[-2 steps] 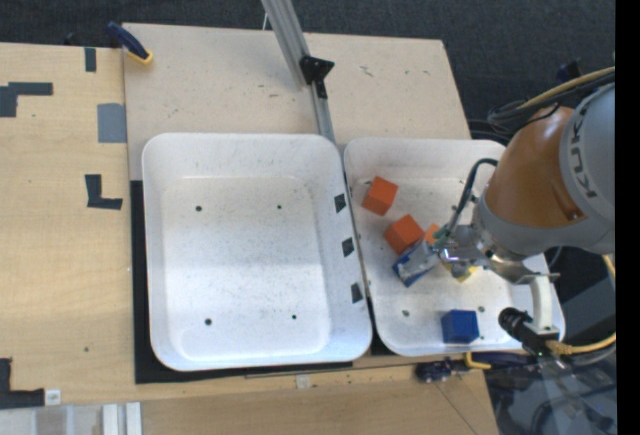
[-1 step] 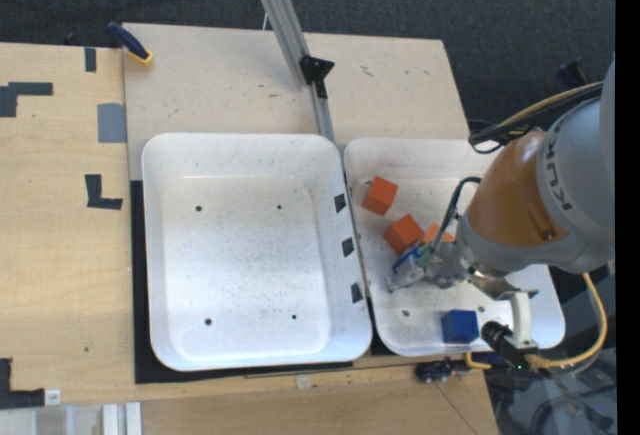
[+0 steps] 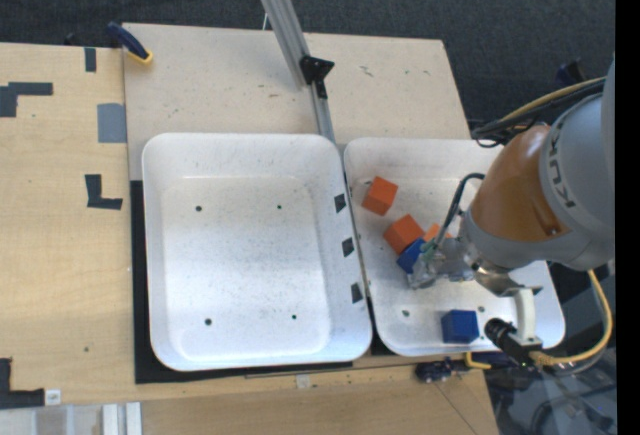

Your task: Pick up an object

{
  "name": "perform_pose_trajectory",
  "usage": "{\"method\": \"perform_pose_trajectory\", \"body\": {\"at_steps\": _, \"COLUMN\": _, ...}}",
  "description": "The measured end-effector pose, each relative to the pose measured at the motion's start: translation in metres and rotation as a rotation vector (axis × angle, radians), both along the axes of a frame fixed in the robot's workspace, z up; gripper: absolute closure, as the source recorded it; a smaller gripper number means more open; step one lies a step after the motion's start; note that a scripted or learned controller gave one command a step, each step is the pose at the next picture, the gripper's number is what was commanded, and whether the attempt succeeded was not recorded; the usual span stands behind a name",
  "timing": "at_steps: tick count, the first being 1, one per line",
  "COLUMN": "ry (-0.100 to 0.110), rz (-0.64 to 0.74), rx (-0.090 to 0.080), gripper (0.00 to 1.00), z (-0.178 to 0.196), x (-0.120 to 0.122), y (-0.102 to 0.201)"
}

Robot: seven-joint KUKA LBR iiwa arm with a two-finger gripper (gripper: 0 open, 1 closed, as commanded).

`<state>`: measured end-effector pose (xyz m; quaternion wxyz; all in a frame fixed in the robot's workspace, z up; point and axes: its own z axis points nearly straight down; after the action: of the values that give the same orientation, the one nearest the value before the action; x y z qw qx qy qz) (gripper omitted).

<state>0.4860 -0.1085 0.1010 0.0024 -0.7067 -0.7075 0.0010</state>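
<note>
The gripper (image 3: 428, 268) is low in the right bin (image 3: 400, 151), its tip down among a cluster of blocks; whether it is spread or closed I cannot tell, since the wrist hides that part. Right at the tip lies a blue block (image 3: 409, 256), touching an orange block (image 3: 402, 230) just above it — either could be the target, and nothing shows one gripped. A second orange block (image 3: 379, 195) sits apart, nearer the bin's far edge, and another blue block (image 3: 459, 325) rests near the bin's front rim, beside the arm (image 3: 520, 198). The left bin (image 3: 160, 158) stands alongside on the counter (image 3: 230, 73).

By my reading the task is at the reach-and-grasp stage: the approach looks done, but no block is off the bin floor — the closing, if not yet made, and the lift remain.
</note>
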Motion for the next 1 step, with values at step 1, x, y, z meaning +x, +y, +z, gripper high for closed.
{"method": "perform_pose_trajectory", "body": {"at_steps": 1, "ry": -0.008, "rz": -0.002, "rx": -0.003, "gripper": 1.00, "z": 0.0545, "x": -0.0022, "y": -0.0099}}
